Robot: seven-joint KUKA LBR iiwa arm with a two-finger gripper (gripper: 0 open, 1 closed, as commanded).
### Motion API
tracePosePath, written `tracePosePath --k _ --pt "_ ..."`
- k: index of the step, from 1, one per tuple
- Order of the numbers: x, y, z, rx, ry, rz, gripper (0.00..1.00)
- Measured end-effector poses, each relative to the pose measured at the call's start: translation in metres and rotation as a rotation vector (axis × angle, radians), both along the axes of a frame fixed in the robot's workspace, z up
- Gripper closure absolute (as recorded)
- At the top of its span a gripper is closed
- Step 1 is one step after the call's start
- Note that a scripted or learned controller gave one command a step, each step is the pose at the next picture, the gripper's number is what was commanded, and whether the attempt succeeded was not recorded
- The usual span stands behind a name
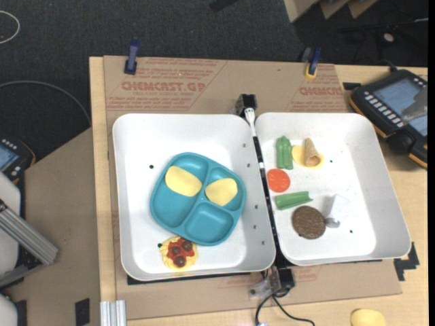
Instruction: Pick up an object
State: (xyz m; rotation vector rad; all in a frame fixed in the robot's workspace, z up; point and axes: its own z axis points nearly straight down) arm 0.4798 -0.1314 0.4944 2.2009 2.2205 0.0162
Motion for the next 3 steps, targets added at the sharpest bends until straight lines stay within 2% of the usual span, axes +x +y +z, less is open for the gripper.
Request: tracePosePath --k 1,2,3 --pt "0.001 -0.004 0.002 -0.001 0.010 -0.008 1.00" --pt "0.000 0.076 0.032 0.003 0.011 -0.003 1.00" --pt "-0.001 0.108 -0.100 0.005 0.030 -0.006 1.00"
